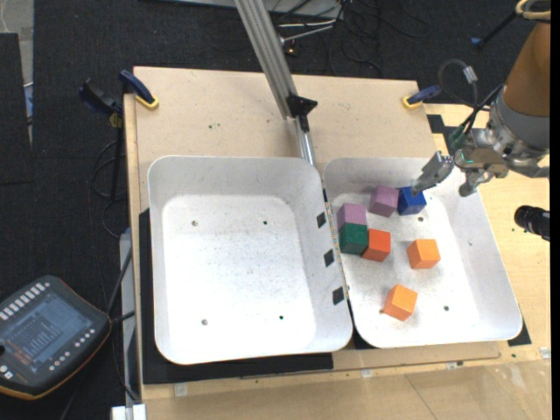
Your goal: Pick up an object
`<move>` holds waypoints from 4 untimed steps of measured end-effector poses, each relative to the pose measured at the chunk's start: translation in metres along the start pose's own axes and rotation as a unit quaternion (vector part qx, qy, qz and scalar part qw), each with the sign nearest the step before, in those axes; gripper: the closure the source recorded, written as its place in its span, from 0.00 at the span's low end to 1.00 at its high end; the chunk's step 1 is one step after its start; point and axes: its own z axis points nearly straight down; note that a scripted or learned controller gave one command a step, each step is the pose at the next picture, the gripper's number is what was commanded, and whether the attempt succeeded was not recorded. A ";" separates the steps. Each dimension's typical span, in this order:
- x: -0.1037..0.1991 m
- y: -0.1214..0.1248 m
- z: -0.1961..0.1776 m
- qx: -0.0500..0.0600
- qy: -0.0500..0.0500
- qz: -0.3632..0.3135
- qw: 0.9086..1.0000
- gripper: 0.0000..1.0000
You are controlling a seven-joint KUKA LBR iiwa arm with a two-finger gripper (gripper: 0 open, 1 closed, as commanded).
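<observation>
**Pincer hanging over the right bin's far edge**

Blocks are sitting in the right bin (pixel 490 313) while we are holding our pincer (pixel 453 178) above its far right part, fingers spread apart with nothing between them. One finger (pixel 430 173) is slanting down toward the blue block (pixel 411 201) and is ending just beside its upper right corner; we cannot tell whether it is touching. The other finger (pixel 472 180) is hanging farther right, over bare bin floor.

We are seeing six blocks, all in the right bin. The blue block is lying near the far wall, touching a purple block (pixel 383 200) on its left. Nearer the divider, a lighter purple block (pixel 353 214) is sitting just behind a green block (pixel 353 237), and a red-orange block (pixel 377 244) is pressing against the green one's right side. An orange block (pixel 423 253) is resting apart from these, toward the middle, and a second orange block (pixel 401 302) is lying nearer the front.

The left bin (pixel 175 234) is standing beside the right one on the tabletop (pixel 227 112). Our grey arm (pixel 525 129) is reaching in from the right.
</observation>
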 end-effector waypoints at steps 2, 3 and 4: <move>0.002 0.003 0.064 0.003 0.000 0.001 1.000 0.00; 0.004 0.001 0.128 0.003 0.001 0.001 1.000 0.00; -0.003 0.008 0.176 -0.006 0.003 0.001 1.000 0.00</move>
